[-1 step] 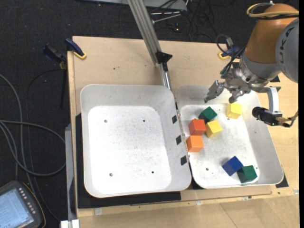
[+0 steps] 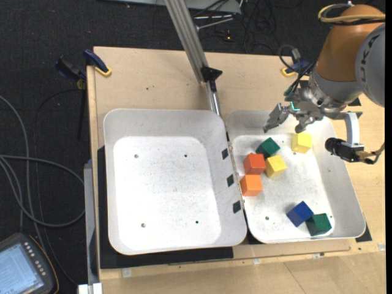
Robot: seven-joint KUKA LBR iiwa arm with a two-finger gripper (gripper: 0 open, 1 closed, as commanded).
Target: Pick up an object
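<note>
Tool (image 2: 286, 120) hangs over the upper part of the right bin (image 2: 343, 192), near its far rim, with the arm coming in from the right edge of the camera view. Its two fingers stand apart, one toward the left and one toward the right, with nothing between them.

Nearest candidate: a yellow block (image 2: 301, 142), lying just below and slightly right of the tool, close under the right-hand finger (image 2: 304, 124). It sits alone on bare bin floor (no neighbour touching it, which favours a clean approach).

Next nearest: a green block (image 2: 267, 147), below and slightly left of the tool. It belongs to a tight cluster: an orange block (image 2: 255, 162) sits against its lower left, a second yellow block (image 2: 275, 165) just below it, and another orange block (image 2: 250, 185) lower again near the bin's left wall.

Well apart, at the near end of the bin: a blue block (image 2: 299, 213) and a dark green block (image 2: 318, 224), side by side.

The left bin (image 2: 122, 127) holds no blocks. Both bins rest on the desk (image 2: 153, 78).

Judgement: the coming move turns on a short drop toward the viewer and a little rightward to centre on the lone yellow block. Its faces look roughly square to the bin, so the finger line may need little turning, though the slanted view makes this uncertain. Nothing is picked yet.
</note>
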